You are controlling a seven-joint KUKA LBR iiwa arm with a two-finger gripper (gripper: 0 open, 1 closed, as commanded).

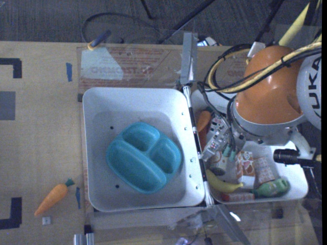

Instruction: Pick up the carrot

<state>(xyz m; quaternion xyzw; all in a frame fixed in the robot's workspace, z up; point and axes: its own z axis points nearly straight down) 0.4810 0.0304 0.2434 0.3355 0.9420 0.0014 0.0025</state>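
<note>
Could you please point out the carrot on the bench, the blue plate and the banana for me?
carrot (51, 200), camera view, middle of its orange body.
blue plate (138, 163), camera view, its large compartment.
banana (223, 185), camera view, middle of its curve.

We count two white bins: the left one (97, 137) and the right one (299, 188). One blue divided plate (144, 157) has three compartments. We see two carrots (51, 198) (203, 121), one banana (223, 183), and one green bottle-like item (271, 188). One small patterned carton (245, 165).
</note>
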